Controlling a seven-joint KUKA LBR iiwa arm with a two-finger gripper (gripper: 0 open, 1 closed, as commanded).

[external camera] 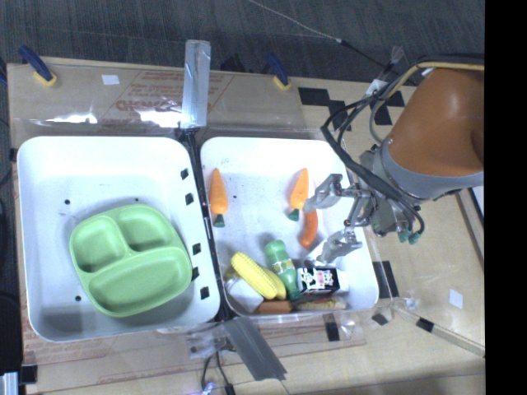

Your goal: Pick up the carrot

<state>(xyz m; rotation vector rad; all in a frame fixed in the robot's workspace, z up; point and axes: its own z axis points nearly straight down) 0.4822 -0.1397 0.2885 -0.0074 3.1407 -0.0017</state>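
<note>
With the jaws spread apart around a carrot near the right bin's right wall, centring before closing should help.

A green divided plate lies in the left bin. The right bin holds a corn cob, a green bottle and a black packet.

One fixed camera looks down at a slant on both white bins; the arm enters from right
</note>
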